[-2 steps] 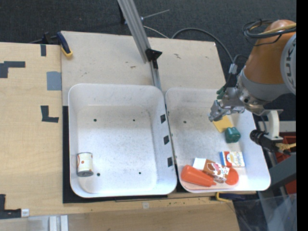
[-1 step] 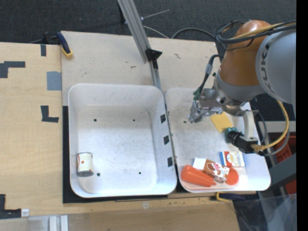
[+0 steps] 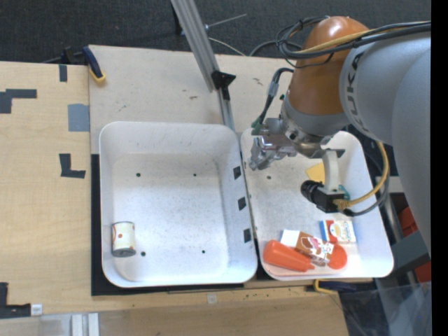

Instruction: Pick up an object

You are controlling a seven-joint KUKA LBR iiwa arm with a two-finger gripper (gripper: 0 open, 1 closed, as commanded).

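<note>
Gripper [image 3: 260, 154] hangs over the right bin [image 3: 280, 194] at its ten o'clock corner, fingers' spread impossible to tell; carrot [image 3: 285, 256] at six o'clock.

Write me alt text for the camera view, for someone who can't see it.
A grey arm's gripper hangs over the right white bin, above an orange carrot-shaped toy and small colourful packets at its near edge. The left white bin holds one small cylindrical can.

- A robotics lab or test cell: a large grey KUKA arm [image 3: 392, 96] with bundled cables reaches over a plywood bench [image 3: 42, 187].
- Two white bins [image 3: 168, 135] sit side by side.
- Tape marks [image 3: 78, 116] and an aluminium mounting rail [image 3: 199, 40] complete the rig.
</note>
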